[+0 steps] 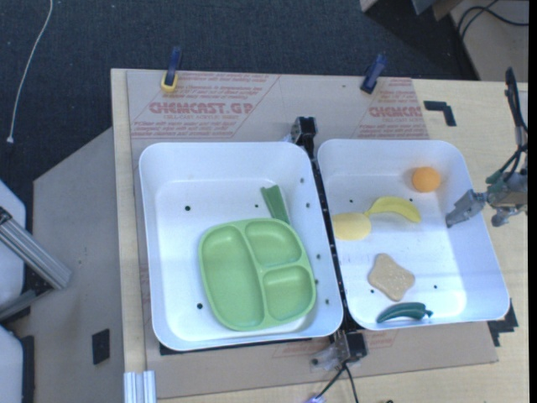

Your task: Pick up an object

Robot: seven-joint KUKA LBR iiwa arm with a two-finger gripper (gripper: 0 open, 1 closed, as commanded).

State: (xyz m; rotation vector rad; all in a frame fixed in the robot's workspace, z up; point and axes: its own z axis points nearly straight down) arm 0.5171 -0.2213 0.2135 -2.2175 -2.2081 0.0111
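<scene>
Green tray (256,274) fills the left bin (168,175); pincer (478,206) state unclear.

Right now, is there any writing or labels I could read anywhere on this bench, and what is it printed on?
"CHEMCAST G.P" in red, on the protective sheet behind the left bin.
Smaller red lines around it: too blurred to read.
Red print on the sheet behind the right bin: too blurred to read.
</scene>
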